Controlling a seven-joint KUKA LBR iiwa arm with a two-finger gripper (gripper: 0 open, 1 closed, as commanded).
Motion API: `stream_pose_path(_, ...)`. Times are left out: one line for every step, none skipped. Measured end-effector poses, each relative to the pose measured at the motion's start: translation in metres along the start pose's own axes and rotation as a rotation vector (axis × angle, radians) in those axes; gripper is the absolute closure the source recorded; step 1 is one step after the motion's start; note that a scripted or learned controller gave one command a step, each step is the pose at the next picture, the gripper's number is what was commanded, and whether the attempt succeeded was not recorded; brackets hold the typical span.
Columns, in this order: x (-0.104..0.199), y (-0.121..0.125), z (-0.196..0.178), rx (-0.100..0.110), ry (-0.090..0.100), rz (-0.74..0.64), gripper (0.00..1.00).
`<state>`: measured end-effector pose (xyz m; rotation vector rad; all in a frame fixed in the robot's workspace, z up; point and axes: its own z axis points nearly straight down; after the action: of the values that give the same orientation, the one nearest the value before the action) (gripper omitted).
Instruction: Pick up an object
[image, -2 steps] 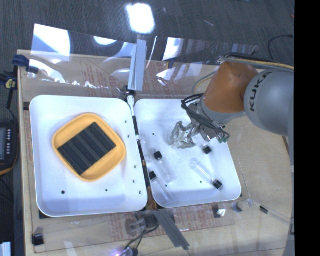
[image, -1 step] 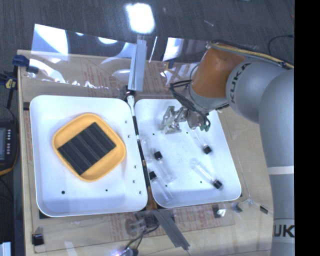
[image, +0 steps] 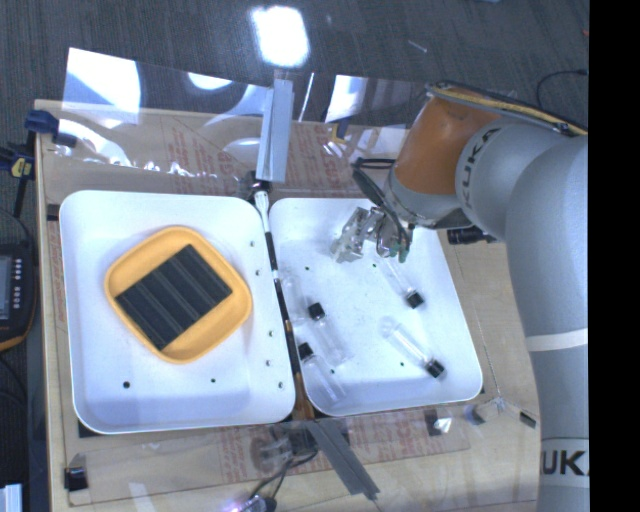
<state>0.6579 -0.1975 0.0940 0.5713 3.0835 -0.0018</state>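
Note:
My gripper (image: 366, 236) hangs low over the far part of the right bin (image: 455, 300), below the orange wrist band. Several clear plastic tubes with black caps lie in that bin. One tube (image: 408, 344) rests near the right wall, and a short one (image: 410, 292) lies just below the gripper. Two more, tube (image: 316, 311) and tube (image: 322, 366), sit near the left wall. In the left bin (image: 90, 380), a yellow dish with a dark ribbed insert (image: 178, 292) lies flat, far from the gripper.
A raised divider (image: 280, 300) where the two bin rims meet separates the bins. A metal bar (image: 274, 130) stands behind them. The grey arm (image: 530, 230) covers the right side of the bench.

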Motion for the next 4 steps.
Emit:
stream_pose_path(0.062, -0.037, 0.001, -0.002, 0.008, -0.423, 1.0)
stream_pose_path(0.065, -0.036, -0.003, -0.004, 0.004, -1.066, 1.0)
stream_pose_path(0.067, -0.038, -0.039, -0.005, 0.003, -1.543, 1.0)
stream_pose_path(0.052, -0.032, -0.078, -0.007, 0.002, -1.899, 1.0)
